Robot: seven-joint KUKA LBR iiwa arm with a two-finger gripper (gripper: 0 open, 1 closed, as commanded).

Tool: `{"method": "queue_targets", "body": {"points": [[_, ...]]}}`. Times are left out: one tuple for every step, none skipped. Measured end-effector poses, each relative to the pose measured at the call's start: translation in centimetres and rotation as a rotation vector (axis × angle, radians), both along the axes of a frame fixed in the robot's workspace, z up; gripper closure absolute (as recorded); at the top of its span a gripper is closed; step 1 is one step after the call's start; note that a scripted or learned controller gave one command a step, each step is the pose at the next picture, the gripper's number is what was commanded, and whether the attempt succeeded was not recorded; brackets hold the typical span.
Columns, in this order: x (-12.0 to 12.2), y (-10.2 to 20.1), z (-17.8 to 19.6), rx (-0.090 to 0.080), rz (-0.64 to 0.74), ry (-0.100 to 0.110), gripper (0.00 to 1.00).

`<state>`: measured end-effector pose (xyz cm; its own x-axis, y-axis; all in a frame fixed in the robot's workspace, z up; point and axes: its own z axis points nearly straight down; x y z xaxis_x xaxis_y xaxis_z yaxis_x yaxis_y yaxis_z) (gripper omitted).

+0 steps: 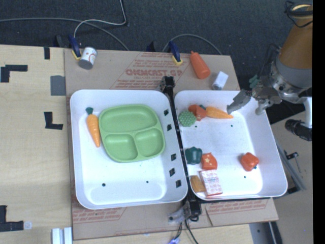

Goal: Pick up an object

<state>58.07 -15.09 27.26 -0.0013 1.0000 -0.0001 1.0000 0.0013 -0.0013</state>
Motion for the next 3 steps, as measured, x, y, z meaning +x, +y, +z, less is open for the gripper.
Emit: {"method": "queue_targets", "body": {"points": [[6.5,4.3,-13.0,0.002,0.000,0.005,0.00],[8.3,2.8,-18.9,-0.003,-0.005,0.020,0.00],[8.3,2.8,-18.0,-0.004,-0.004,0.021,1.00]]}}
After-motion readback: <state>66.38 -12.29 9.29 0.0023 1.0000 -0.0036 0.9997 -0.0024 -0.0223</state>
